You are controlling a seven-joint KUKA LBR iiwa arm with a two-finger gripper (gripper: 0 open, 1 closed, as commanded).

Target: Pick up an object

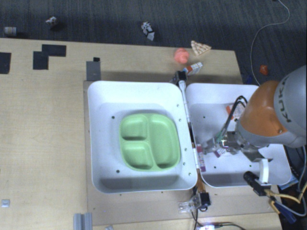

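Observation:
My gripper hangs low in the right bin, near its left wall, below the orange band of the arm. A small object with white and magenta parts lies on the bin floor right at the gripper, and I cannot tell whether it is touched. Partly hidden behind the arm, a small red and white item lies further back in the same bin. In the left bin rests a green divided plate.
Behind the bins on the bench lie a pink ball, a tan wedge-shaped piece and a small tube. Cables run along the right bin's front edge. Small clutter lies on the dark floor beyond.

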